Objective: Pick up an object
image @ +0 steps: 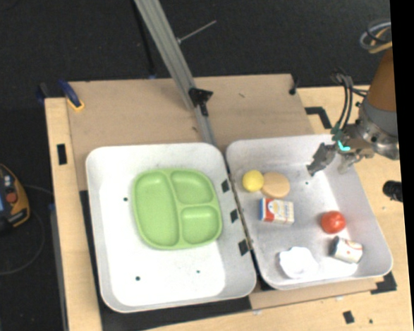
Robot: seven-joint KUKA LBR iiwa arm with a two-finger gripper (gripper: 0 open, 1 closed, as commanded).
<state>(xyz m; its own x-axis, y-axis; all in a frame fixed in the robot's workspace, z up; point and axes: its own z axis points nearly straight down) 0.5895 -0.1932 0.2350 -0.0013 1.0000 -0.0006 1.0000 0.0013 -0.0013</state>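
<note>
A red tomato-like ball (332, 222) lies in the right bin (299, 148), the landmark here. Within that bin, a yellow ball (252, 181) touches a tan disc (276, 185) near its left wall; a small red-and-white carton (277, 211) sits just below them. A white cup (297, 262) and a small white-and-red item (346, 250) rest near its lower edge. The gripper (331, 157) hangs over the bin's upper right area, fingers spread, holding nothing. A green divided plate (176, 208) fills the neighbouring left bin (115, 274).
</note>
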